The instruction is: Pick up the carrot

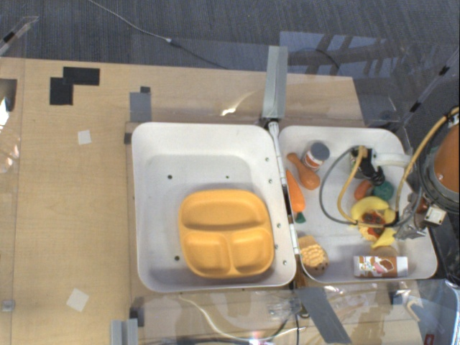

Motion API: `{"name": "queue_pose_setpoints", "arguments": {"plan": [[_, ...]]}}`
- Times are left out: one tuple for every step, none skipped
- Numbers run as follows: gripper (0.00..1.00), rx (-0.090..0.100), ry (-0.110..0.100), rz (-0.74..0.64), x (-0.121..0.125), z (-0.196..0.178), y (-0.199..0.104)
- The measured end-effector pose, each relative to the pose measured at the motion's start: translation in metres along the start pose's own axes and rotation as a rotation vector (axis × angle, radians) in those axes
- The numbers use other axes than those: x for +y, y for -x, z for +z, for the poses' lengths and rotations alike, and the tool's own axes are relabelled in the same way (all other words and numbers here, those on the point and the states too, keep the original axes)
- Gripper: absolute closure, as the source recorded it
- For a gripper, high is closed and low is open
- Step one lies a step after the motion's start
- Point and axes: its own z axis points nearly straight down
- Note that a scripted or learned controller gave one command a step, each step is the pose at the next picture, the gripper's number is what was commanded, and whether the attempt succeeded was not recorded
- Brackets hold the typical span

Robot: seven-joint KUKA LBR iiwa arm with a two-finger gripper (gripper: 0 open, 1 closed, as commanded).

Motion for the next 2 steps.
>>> {"name": "queue_pose_setpoints", "arguments": {"plan": [[1.0,0.012,0.005,-0.108,0.0,0.018,-0.005],[1.0,0.029,0.016,-0.111,0.005,0.057,-0.003]]}}
